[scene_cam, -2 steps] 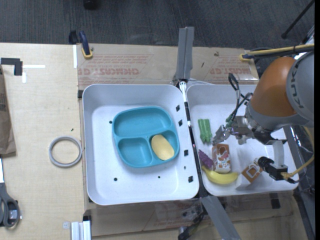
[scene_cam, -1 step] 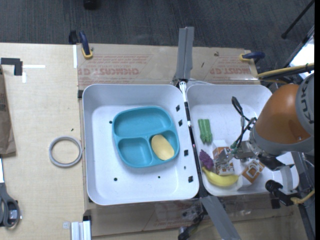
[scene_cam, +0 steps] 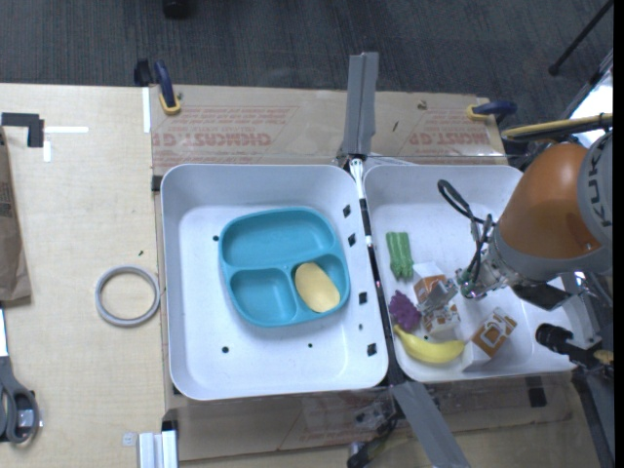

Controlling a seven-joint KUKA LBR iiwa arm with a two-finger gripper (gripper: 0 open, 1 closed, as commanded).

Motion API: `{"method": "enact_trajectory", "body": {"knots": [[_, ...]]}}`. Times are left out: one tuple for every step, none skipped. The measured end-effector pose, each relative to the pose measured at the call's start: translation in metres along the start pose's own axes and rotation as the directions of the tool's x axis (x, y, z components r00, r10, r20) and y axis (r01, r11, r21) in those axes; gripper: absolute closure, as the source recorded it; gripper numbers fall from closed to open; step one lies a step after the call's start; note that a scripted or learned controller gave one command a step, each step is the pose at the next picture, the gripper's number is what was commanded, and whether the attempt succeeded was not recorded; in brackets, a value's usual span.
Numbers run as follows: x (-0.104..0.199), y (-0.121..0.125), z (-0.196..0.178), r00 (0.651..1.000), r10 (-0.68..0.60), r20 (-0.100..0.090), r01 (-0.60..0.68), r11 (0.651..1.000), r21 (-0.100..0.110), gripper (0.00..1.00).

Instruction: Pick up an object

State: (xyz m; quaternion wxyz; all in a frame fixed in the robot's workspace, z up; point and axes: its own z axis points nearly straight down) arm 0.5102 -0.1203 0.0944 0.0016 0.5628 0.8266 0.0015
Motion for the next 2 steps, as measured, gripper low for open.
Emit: {"method": "enact_trajectory", "body": {"knots": [[0.000,0.000,-0.009,1.000,0.004,-0.002,-0.004,1.000,0.001,1.00],[0.037,0.072,-0.114,1.000,0.003,0.000,-0.003,1.000,0.005,1.00]]}}
